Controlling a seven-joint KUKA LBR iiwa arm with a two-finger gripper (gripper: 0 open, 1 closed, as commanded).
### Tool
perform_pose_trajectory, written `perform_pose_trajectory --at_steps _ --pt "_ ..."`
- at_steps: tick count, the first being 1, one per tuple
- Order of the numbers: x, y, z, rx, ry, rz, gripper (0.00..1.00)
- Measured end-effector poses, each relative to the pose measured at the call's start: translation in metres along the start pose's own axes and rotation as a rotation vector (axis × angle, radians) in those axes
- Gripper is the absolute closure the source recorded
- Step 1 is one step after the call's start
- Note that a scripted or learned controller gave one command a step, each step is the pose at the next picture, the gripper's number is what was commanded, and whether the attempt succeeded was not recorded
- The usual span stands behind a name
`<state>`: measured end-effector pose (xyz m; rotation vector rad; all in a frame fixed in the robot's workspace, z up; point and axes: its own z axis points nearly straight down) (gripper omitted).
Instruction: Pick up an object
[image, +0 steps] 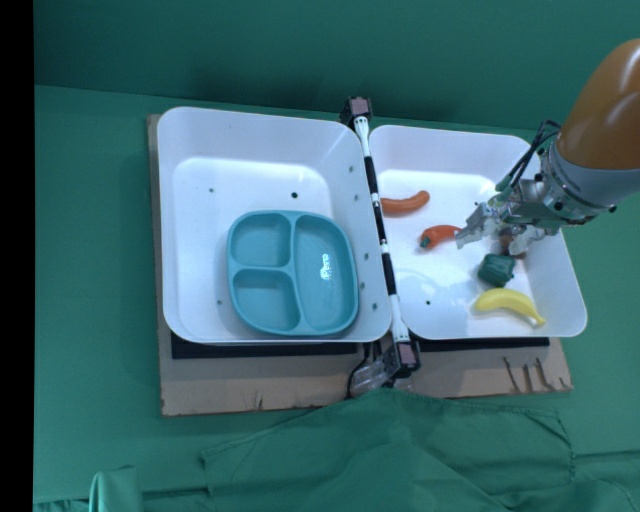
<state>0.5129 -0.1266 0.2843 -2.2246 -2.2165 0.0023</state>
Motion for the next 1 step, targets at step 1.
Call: perform_pose_trajectory --at_steps 1 --pt "-0.0382 0.0071 0.0669 -0.004 -0.002 0.000 0.00"
